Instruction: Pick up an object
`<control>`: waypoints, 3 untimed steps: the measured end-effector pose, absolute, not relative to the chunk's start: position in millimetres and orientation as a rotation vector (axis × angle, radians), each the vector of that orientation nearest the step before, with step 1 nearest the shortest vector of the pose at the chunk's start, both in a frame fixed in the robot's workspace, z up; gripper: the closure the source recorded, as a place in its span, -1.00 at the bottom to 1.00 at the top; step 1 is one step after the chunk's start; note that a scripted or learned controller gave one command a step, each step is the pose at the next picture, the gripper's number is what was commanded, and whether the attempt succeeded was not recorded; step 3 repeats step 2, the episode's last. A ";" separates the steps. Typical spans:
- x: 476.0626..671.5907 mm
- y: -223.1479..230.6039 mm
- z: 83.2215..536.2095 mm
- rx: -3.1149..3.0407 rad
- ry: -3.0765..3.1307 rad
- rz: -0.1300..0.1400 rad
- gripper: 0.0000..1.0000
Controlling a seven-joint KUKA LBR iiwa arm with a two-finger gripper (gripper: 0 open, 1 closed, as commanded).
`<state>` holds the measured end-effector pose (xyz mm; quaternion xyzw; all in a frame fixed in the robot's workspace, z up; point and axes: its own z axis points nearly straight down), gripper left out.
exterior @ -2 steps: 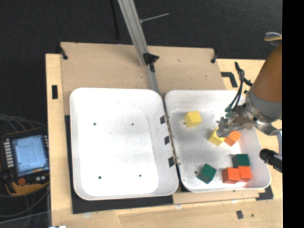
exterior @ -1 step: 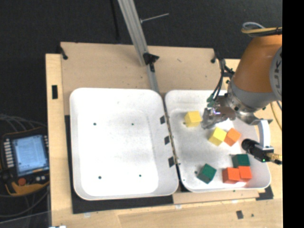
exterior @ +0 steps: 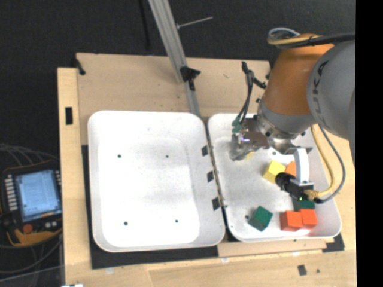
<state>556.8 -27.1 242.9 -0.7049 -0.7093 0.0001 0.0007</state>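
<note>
The arm seems to be in its approach, gripper [exterior: 241,148] low over bare bin floor; whether it is open I cannot tell, and the yellow block [exterior: 274,170] lies just right, needing a sideways shift.

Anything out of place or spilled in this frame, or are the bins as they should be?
Nothing stands out. The green block, orange block and yellow block all lie inside the right bin, none over its rim. The pincer hangs over that bin's far part.
</note>
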 end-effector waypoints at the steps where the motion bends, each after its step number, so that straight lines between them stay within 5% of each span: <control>1: 586.6 22.6 244.2 -2.214 -2.231 -0.004 1.00; 2: 597.5 81.7 235.4 -2.214 -2.229 -0.002 1.00; 3: 597.5 81.7 235.4 -2.214 -2.229 -0.002 1.00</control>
